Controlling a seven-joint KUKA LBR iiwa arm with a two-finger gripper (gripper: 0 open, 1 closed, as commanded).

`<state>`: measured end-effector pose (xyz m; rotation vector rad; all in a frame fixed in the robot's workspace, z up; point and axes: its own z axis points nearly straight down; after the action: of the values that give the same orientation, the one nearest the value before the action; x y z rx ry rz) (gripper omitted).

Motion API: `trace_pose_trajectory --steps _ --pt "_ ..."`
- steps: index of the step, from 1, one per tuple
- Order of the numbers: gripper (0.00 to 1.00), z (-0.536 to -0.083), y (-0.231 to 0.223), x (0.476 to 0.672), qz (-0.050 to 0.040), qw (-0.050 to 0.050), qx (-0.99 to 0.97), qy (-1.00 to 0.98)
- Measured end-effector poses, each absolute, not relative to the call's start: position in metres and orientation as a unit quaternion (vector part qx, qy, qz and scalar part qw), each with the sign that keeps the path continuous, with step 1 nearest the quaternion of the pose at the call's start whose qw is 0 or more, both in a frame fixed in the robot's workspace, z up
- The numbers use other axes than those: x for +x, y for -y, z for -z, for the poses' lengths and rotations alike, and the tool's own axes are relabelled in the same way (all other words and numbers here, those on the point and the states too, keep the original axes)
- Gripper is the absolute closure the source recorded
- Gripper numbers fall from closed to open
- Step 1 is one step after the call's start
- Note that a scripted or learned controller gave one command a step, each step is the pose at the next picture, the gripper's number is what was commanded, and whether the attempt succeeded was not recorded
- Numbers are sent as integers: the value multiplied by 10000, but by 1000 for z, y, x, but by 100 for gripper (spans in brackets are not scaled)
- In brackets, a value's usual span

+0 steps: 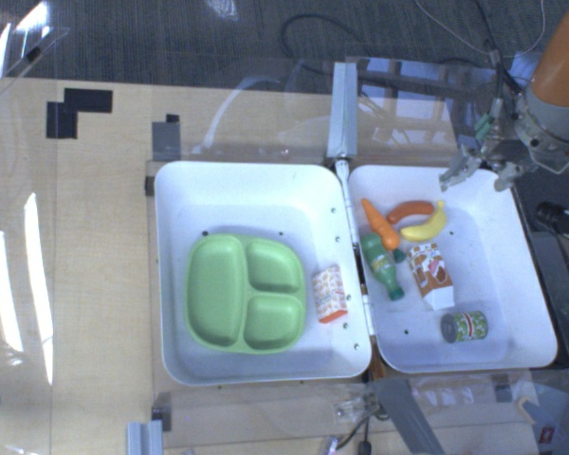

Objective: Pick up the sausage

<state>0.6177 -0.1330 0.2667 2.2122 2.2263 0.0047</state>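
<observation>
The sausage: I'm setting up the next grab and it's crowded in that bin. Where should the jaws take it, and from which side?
Probably from above, at the sausage's exposed far end section. It lies flat, its near edge tucked against the banana and its left end by the carrot. Closing across its narrow width near the middle-left, where it shows clear, looks safest. The gripper hangs over the bin's far corner.

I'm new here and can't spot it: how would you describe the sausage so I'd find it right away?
Look in the right-hand white bin, near its upper middle. The sausage is the short reddish-orange curved piece lying just above the yellow banana, beside the carrot. It is rounder and redder than the pointed carrot.
</observation>
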Motion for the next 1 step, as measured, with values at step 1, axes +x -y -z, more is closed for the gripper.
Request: trace_pose_trajectory --steps 1 --pt "0 -128 114 670 -13 13 6768 -7362"
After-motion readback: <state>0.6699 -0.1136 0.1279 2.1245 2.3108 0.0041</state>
